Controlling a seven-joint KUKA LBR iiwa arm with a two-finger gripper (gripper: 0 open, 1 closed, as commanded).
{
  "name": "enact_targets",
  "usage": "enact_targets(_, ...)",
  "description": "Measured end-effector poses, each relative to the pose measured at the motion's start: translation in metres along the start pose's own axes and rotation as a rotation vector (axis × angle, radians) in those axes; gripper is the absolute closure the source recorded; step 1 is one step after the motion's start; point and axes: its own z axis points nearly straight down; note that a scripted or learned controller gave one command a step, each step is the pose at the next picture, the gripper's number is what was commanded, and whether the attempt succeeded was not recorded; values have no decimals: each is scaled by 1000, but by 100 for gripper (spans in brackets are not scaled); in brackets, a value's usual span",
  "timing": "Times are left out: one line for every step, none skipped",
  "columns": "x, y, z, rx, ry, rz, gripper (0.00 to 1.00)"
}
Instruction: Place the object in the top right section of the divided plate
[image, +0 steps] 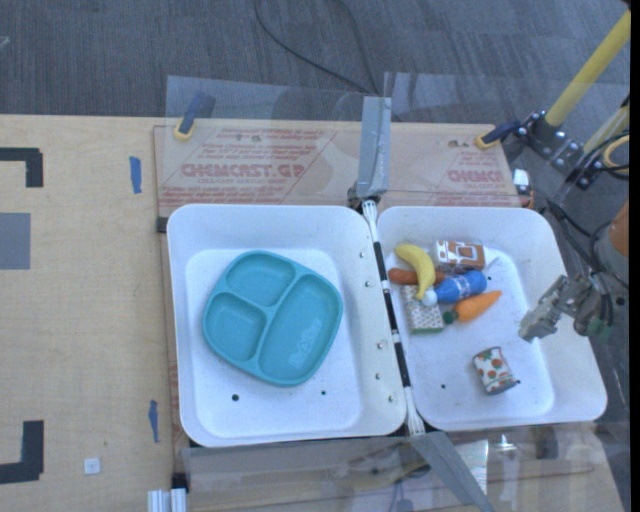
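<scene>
A teal divided plate (272, 317) lies in the left bin (190, 235), its three sections bare. In the right bin (570, 400) sits a cluster of toy food: a yellow banana (417, 267), a small brown and white carton (458, 254), a blue bottle (456, 290), an orange carrot (476, 306), a red-orange piece (402, 276) and a small checked packet (424, 319). A strawberry-print box (493, 370) lies apart toward the front. My gripper (541, 322) hangs over the right side of the right bin, right of the carrot and above the box, with nothing visibly between its fingers.
A clear panel and a metal divider (375, 140) stand behind the bins. The wooden bench (80, 320) stretches to the left. Cables and a yellow pole (590, 70) are at the upper right.
</scene>
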Motion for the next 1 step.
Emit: enact_targets(16, -9, 10, 1, 7, -53, 100)
